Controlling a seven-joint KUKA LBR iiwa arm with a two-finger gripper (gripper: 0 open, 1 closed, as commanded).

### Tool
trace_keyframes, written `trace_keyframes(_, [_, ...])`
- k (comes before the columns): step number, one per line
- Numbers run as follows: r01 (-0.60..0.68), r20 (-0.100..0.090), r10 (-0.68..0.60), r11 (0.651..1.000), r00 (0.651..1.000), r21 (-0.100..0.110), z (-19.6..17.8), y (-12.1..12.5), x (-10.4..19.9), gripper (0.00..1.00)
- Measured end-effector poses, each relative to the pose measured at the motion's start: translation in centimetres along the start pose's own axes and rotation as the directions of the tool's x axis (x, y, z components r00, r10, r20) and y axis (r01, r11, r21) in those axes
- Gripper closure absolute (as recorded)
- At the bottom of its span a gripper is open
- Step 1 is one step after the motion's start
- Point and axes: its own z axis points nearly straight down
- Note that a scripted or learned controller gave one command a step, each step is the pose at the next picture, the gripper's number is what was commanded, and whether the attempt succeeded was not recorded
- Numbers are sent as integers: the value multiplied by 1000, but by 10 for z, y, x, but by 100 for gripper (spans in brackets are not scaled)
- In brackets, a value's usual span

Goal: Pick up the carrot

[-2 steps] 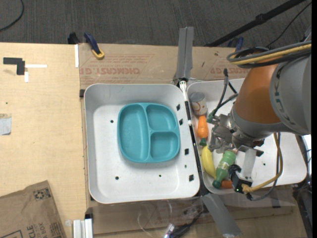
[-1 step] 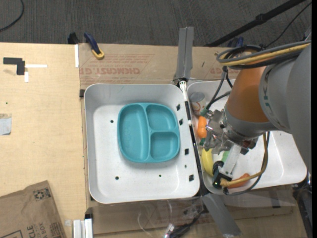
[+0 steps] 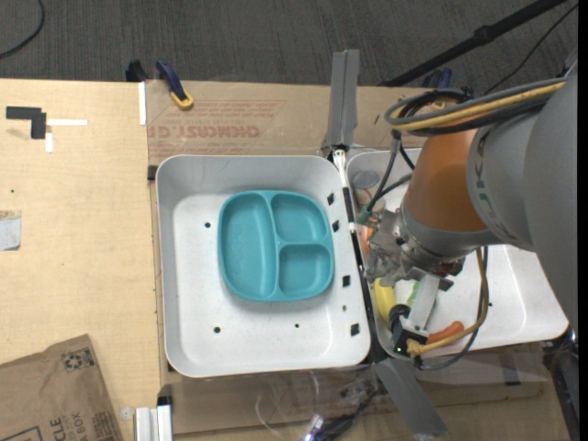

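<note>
Apparently the arm (image 3: 514,182) is reaching in from the right of the frame and bending down over the right bin (image 3: 544,303), because that is where the loose items are lying. Its bulk is covering most of that bin. The gripper (image 3: 404,288) is hanging low at the bin's left side, close to the wall it shares with the left bin (image 3: 175,274). Whether it is spread or pressed together I cannot tell, since the wrist is hiding its tip, and nothing is showing as pinched.

The left bin is sitting in the middle of the frame and is holding a teal divided plate (image 3: 276,246), which is lying flat and well apart from the gripper. It is playing no part in this job.

The carrot (image 3: 447,332), as I am judging it, is the slim orange piece lying in the lower right of the frame, near the front edge of the right bin. It is lying just below and to the right of the gripper, not under it, and it does not look lifted. A yellow item (image 3: 384,294) is lying just left of the gripper, against the shared wall. A small orange sliver (image 3: 366,238) is also peeking out higher up by that wall, and I cannot tell what it is.
</note>
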Motion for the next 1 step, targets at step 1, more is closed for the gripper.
trace_keyframes(1, [0,0,0,1000,1000,0,0,0,0,0])
